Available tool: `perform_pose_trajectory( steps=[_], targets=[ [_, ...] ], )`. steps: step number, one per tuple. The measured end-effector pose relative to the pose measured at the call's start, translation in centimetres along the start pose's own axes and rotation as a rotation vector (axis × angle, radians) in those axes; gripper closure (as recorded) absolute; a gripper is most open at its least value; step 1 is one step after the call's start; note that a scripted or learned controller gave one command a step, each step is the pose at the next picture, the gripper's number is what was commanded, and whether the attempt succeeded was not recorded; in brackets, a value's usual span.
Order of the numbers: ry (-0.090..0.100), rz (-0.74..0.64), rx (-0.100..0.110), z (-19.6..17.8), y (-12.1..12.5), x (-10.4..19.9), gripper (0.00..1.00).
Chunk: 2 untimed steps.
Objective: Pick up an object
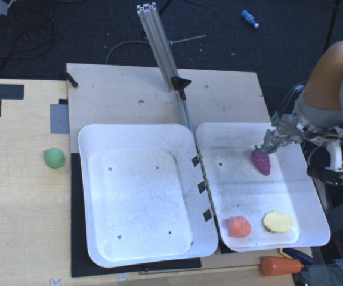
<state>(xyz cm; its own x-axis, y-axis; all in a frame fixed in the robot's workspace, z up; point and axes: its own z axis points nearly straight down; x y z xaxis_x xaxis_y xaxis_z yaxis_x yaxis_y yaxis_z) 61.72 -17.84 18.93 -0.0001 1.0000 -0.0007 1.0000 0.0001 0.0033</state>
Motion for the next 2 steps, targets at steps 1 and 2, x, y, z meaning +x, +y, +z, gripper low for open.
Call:
perform_pose_trajectory(
  steps=[1,2],
  targets=[
    [0.0,0.0,0.0,-4.4,0.7,0.1,1.0],
    [0.0,0.001,0.002,-6.2,0.7,0.0,1.0]
  ],
)
